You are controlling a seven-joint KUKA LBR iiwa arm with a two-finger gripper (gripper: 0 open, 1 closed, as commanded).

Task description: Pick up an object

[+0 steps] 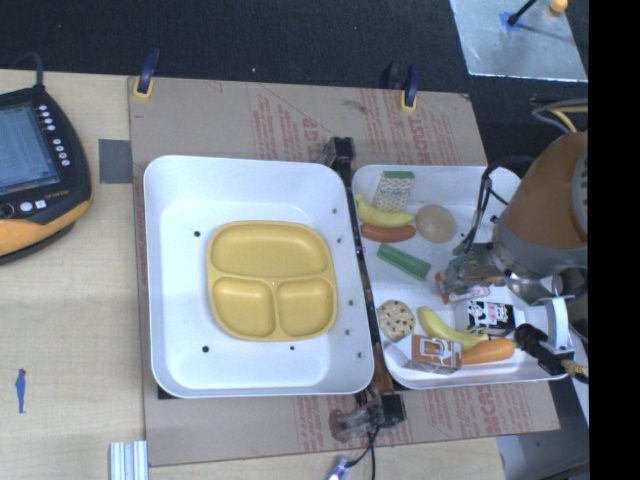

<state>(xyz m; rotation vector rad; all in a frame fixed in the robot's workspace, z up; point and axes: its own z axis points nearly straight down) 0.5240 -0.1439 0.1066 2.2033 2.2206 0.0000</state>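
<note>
Candidates for the pick all sat in the right bin (372, 180), crowded toward the arm's side. Nearest the gripper (462, 280): a small red-and-white packet (468, 292) just beside it, and a black-and-white carton (489, 316) below that. My guess is one of those two was the target, since the wrist hung right over them.

Gripper state: couldn't tell. The grey wrist and orange band hid the tips, and nothing was visibly held.

Rest of that bin:
- Banana (444, 326), curved and smooth, touching a carrot-like orange piece (489, 351); both rounded, likely to roll.
- Flat brown packet (435, 352) tilted against the front rim.
- Round speckled cookie (396, 319), flat, hard to get under.
- Green cylinder (403, 261), lying at a slant, near the middle.
- Hot dog (386, 232) with a second yellow banana (381, 213) touching it; a beige ball (435, 223) beside them.
- Small printed box (394, 189) at the back.

All looked like toy plastic, glossy and rigid.

Left bin (160, 268) held a yellow sectioned tray (271, 278), three compartments, matte. Probably the drop-off side.

Both bins sat on a cardboard sheet (250, 118) clamped to the bench, presumably to stop them sliding. Teach pendant (35, 173) at far left.
</note>
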